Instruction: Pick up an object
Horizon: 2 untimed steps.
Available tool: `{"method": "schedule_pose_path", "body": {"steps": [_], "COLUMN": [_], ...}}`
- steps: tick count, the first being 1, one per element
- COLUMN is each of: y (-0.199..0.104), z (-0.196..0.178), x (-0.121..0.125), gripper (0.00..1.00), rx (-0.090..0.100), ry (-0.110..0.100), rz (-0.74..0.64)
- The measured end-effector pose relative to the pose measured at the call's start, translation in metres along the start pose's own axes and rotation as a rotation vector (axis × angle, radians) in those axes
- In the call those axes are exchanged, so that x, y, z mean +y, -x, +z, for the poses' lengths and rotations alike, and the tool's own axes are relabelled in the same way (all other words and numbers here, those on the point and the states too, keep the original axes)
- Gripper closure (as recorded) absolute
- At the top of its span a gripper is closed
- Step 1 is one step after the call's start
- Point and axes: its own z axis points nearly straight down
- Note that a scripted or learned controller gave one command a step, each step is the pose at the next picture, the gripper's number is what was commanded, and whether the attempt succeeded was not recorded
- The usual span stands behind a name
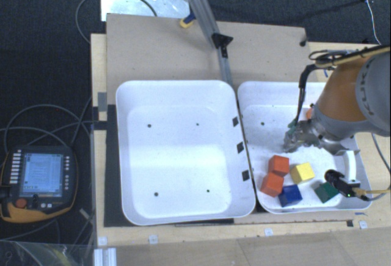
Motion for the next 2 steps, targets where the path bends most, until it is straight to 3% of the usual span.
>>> {"method": "schedule_pose_path", "body": {"steps": [2], "y": [0.014], "z": [-0.094], "x": [0.011], "gripper": [1.00], "rx": [-0.002], "ry": [0.003], "rz": [0.000]}}
